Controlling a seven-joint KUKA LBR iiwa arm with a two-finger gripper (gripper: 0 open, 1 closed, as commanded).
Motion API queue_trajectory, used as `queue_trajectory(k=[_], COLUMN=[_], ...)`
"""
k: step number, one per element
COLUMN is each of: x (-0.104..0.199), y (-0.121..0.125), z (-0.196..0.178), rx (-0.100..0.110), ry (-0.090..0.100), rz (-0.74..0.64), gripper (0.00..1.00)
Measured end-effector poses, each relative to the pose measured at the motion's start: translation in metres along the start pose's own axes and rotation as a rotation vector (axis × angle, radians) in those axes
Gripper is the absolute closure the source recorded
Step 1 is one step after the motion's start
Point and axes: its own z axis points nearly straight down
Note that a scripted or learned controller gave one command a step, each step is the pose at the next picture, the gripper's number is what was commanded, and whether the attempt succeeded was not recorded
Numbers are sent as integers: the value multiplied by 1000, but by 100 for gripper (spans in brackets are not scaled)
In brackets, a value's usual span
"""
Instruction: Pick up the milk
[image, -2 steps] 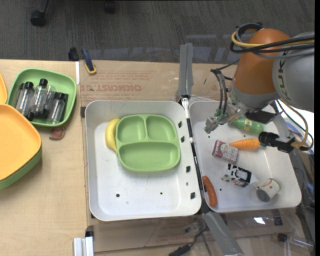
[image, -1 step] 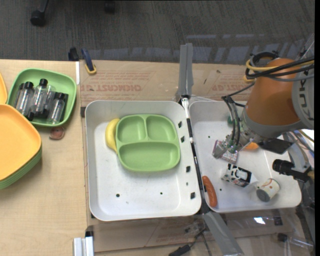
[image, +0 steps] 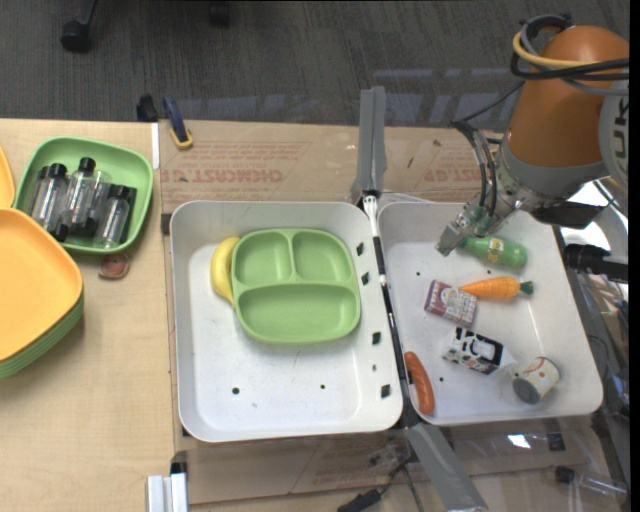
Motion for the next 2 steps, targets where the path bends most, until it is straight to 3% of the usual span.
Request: queue_trajectory(k=[1,2], x=[22,50], y=[-31,23], z=[61,55], rx=[1,0], ry=[2,0], rz=[-31,-62], gripper=[100,100])
